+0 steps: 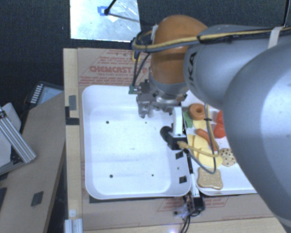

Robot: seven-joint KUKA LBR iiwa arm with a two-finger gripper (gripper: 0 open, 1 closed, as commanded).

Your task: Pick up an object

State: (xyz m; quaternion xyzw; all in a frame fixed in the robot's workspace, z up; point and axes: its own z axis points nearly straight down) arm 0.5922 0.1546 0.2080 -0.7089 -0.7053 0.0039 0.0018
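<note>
Grey arm point(247, 81) overhangs orange ring point(198, 111), perhaps a toy doughnut.

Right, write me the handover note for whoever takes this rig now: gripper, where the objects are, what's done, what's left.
Gripper: low over the far right corner of the left bin, nothing seen between its fingers; open or shut can't be made out.
Objects: all in the right bin, partly hidden by the arm: donut, carrot, red piece, yellow banana-like piece, cookie, toast slice.
Done: no pick visible.
Left: get the gripper over the right bin, grasp one object, lift it.
</note>
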